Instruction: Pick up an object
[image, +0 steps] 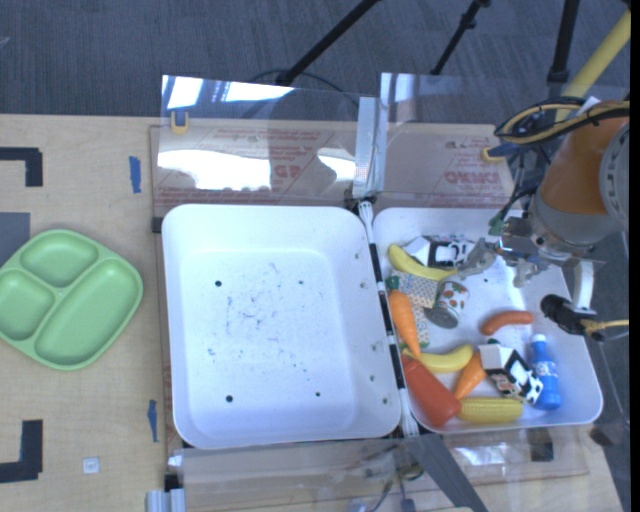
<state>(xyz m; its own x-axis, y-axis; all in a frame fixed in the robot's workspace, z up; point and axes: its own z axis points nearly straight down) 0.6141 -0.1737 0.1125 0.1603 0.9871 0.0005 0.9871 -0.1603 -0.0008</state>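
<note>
Hand (487, 256): hangs over the far part of the right bin, near its back wall; how far the fingers are spread cannot be made out, and nothing is seen between them.
Arm (585, 185): grey, with an orange band, coming in over the right bin's far right corner.
Right bin (580, 412): white and shallow; every object lies here, crowded toward the middle and the near wall.
Bananas: two. One banana (412, 262) lies just beside the hand on its left; the other banana (445, 358) lies lower, mid-bin.
Carrots: two. A long carrot (403, 318) runs along the left wall; a short carrot (469, 374) lies near the front.
Red pepper (432, 395): one, at the near left corner, touching the wall.
Corn cob (489, 408): one, along the near wall.
Sausage (507, 320): one, orange-red, right of centre, with some bare floor around it.
Blue bottle (544, 368): one, near the right wall, cap toward the front.
Small can (447, 303): one, tipped over, between the bananas.
Black-and-white pieces: one (448, 249) beside the hand, another (512, 372) by the bottle; the print is too small to read.
Open room: the left bin (268, 310) shows bare floor with faint blue marks.
Writing: reddish mirrored lettering on the cardboard (455, 165) behind the bins, not legible.
Desk (70, 170): pale wood, carrying one green divided plate (65, 297) well left of the bins.
</note>
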